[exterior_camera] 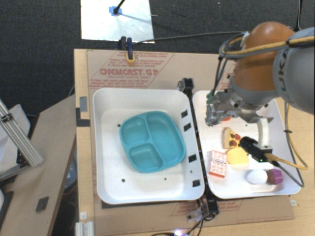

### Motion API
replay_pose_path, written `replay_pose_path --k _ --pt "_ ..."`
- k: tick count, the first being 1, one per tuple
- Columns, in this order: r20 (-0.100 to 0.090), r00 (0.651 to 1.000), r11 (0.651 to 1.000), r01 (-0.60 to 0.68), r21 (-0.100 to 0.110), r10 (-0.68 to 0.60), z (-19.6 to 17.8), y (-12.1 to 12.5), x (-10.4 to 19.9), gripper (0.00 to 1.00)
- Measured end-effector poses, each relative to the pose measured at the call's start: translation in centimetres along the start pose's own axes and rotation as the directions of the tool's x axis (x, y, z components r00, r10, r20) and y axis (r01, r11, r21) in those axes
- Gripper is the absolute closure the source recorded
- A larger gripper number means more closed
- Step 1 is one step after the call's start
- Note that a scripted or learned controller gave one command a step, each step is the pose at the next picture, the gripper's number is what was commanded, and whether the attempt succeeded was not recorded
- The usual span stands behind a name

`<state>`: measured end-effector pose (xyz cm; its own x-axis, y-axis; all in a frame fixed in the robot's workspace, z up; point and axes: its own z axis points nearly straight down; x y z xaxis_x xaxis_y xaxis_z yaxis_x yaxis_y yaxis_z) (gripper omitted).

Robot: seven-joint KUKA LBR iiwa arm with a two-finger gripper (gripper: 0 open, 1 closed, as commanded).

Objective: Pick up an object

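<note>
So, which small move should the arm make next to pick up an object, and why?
Probably shift the gripper a little toward the near end of the right bin and lower it. It hangs over the bin's far left part, while the pizza slice toy, the yellow object and the small carton lie nearer the camera.

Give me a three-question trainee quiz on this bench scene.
1. True or false: the teal tray lies in the left bin.
2. Which lies nearest the red carton? A) yellow ball B) white egg C) tray
3. Fill in: the pincer hangs over the ___ bin.

Key: 1 true; 2 A; 3 right.
</note>
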<state>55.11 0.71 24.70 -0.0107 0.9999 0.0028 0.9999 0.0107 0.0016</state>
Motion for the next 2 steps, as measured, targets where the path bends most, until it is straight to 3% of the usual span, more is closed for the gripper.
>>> replay_pose_path --k 2 --pt "0.000 1.000 1.000 -0.002 0.003 0.002 2.5 -2.4 9.5 1.00"
